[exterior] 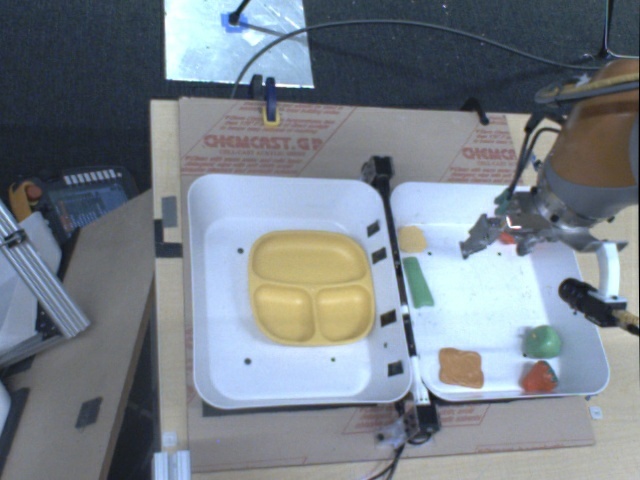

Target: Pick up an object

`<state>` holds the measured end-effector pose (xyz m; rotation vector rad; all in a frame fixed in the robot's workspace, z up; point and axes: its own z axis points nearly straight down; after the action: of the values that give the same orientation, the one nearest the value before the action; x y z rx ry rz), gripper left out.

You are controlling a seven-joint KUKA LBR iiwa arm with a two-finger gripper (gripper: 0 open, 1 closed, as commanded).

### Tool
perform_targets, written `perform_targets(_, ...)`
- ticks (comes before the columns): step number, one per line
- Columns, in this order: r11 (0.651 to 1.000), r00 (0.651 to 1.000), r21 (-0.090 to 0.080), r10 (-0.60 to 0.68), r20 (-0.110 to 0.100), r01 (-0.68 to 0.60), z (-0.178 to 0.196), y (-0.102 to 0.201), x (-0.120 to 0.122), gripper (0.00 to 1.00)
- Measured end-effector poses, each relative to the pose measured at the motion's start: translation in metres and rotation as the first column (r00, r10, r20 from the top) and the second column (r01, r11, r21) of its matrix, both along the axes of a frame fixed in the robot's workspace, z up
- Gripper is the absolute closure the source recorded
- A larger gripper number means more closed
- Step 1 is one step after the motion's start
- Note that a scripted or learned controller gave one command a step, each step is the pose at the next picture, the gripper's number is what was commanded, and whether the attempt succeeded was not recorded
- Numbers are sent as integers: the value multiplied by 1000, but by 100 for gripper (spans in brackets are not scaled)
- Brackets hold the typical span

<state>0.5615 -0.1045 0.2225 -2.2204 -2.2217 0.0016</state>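
Two shallow white bins sat side by side on the bench: the left bin (215, 268) and the right bin (590, 368). One yellow divided tray (305, 286) with three compartments lay in the middle of the left bin. Five loose objects lay in the right bin, one of each kind. One pale yellow piece (412, 238) lay near the upper left corner of that bin, just beside the dividing wall. One green stick-shaped piece (418, 281) lay just below it, also along the left wall. One orange toast-shaped piece (461, 367) lay near the lower edge of the bin. One green rounded piece (543, 342) lay towards the lower right corner, and one red rounded piece (539, 376) lay just below it, close to it; contact between these two could not be determined. One gripper (485, 236) was positioned over the upper part of the right bin, at the end of the grey arm (600, 158) reaching in from the right. Its dark fingers pointed left and appeared slightly parted, with no object visible between them. The pale yellow piece lay nearest to the gripper, to its left and apart from it. The green stick lay lower left of the gripper. The remaining three pieces lay well apart from it, near the lower edge.
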Motion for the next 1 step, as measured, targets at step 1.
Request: perform_targets(1, 1000, 1000, 1, 0, -2, 0, -62, -3, -4, 0)
